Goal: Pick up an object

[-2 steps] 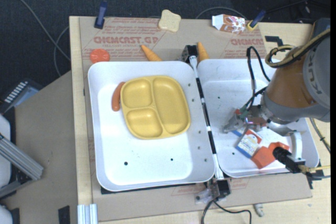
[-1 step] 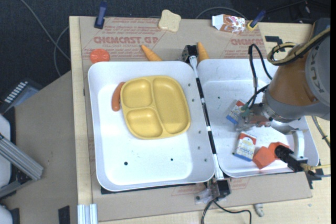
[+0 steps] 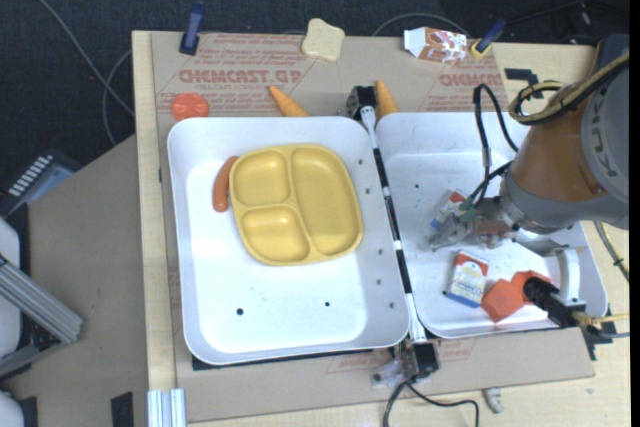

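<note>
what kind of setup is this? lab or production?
Most likely a robotics lab bench, not production: two white bins on a cardboard-covered board, loose cables, and toy-like items such as a yellow divided plate and a hot dog.

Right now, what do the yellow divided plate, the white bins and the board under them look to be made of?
The yellow divided plate looks like moulded plastic, semi-matte: uniform colour, rounded compartment ridges, soft highlights. The left bin and right bin look like thin formed white plastic with smooth, rolled rims and a slight sheen. The board looks like brown cardboard or paper-faced sheet: flat, matte, with red printed lettering; which one is unclear.
</note>
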Robot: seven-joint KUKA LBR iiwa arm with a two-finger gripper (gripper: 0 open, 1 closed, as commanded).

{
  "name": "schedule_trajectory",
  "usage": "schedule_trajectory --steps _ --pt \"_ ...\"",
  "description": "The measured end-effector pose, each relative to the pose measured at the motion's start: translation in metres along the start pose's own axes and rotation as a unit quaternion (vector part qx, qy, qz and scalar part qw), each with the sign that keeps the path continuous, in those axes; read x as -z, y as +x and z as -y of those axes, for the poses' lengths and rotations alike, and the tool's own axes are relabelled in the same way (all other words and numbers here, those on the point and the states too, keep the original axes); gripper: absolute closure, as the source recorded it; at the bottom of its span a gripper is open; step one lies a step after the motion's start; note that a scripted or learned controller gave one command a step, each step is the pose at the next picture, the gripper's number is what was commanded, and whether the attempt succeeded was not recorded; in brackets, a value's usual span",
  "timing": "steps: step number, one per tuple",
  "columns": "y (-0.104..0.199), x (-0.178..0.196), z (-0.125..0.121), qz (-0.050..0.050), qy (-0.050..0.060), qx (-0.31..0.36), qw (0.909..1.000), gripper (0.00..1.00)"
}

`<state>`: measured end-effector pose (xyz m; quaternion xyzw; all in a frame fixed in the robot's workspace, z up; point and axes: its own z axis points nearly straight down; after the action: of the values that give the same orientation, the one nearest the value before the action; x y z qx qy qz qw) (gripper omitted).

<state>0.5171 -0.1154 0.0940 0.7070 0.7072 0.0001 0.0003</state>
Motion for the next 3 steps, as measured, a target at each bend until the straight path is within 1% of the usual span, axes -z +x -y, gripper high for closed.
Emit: schedule_trajectory --steps 1,2,3 --pt "0.012 -0.01 -0.043 0.0 0.0 0.0 1.0 0.0" --pt "-0.002 -0.01 0.008 0.0 0.002 -0.001 1.0 0.0" --pt "-0.001 0.0 0.007 0.0 0.0 -0.001 1.0 1.0"
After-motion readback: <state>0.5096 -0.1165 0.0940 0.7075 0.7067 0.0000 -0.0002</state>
